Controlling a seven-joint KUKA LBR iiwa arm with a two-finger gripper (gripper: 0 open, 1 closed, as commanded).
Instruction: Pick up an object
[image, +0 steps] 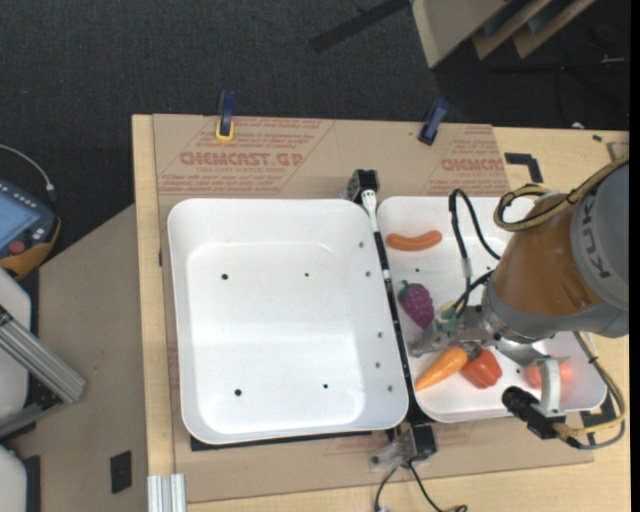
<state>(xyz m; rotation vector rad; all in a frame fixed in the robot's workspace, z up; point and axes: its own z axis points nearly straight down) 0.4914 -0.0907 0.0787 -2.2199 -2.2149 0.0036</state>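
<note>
Gripper (440, 340) low in right bin (590, 405); finger state can't be told. Toy carrot (440, 368) just below it, purple grapes (417, 302) just above, red pepper (482, 370) beside: crowding risks a glancing miss.

The two bins, left (275, 320) and right (440, 395), look like smooth white plastic with a soft sheen. The worktop (300, 150) is covered in matt brown cardboard printed with red lettering, held by a yellow clamp (226, 127) and a blue clamp (434, 122). The carrot (440, 367), sausage (414, 240) and red piece (482, 370) look like smooth, slightly glossy plastic; the purple grapes (417, 302) have a bumpy surface. The arm (560, 270) has a satin orange band and smooth grey casing. The floor (100, 70) looks like dark, rough carpet.
</note>
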